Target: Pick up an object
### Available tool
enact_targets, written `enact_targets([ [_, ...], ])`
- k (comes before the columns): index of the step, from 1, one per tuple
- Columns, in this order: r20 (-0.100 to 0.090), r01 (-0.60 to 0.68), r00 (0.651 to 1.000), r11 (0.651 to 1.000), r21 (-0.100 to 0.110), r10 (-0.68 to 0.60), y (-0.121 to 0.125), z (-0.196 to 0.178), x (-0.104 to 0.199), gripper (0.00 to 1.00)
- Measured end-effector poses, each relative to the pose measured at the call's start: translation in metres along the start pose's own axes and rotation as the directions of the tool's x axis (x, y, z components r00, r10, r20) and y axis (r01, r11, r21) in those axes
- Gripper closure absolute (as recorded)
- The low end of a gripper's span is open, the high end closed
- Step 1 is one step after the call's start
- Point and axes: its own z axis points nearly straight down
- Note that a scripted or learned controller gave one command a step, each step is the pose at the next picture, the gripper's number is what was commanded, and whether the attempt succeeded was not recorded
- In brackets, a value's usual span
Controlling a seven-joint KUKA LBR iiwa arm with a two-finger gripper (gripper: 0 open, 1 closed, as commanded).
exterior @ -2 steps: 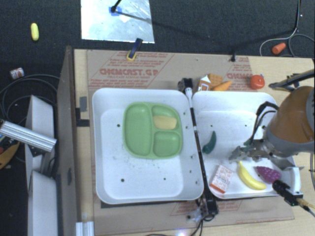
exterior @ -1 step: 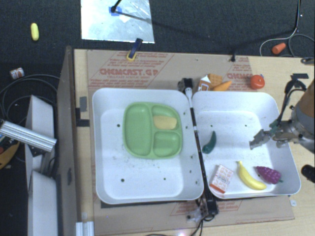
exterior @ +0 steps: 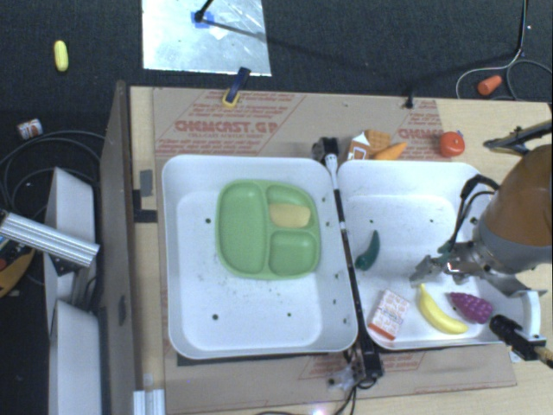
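- Camera view: your claw [exterior: 429, 269] sits low in the right bin [exterior: 406, 188], at the end of the grey arm that comes in from the right. Its grey tips point left, toward the middle of the bin. You cannot tell from this angle how wide it stands, and nothing shows between the tips.
- The nearest candidate is the banana [exterior: 439, 310]. It lies just below the claw and a touch to the right, near the bin's front wall. Its long axis runs diagonally, from upper left down to lower right.
- Judged from that, a short move toward the front edge would put the claw over the banana, with the tips best set across the diagonal rather than along it.
- The purple toy [exterior: 471, 305] lies just right of the banana, close enough to get in the way.
- The green pepper [exterior: 368, 251] lies farther left of the claw, standing roughly upright in the picture.
- The small carton [exterior: 390, 313] rests at the front left corner of the same bin.
- The green tray [exterior: 263, 229] in the left bin [exterior: 199, 318] is well apart.
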Motion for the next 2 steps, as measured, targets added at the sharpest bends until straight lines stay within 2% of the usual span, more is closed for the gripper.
enact_targets([
  [1, 0.002, 0.004, 1.000, 1.000, -0.008, -0.004, 0.002, 0.044, 0.031, 0.00],
  [2, 0.008, 0.002, 1.000, 1.000, -0.017, -0.002, 0.025, -0.054, -0.004, 0.00],
])
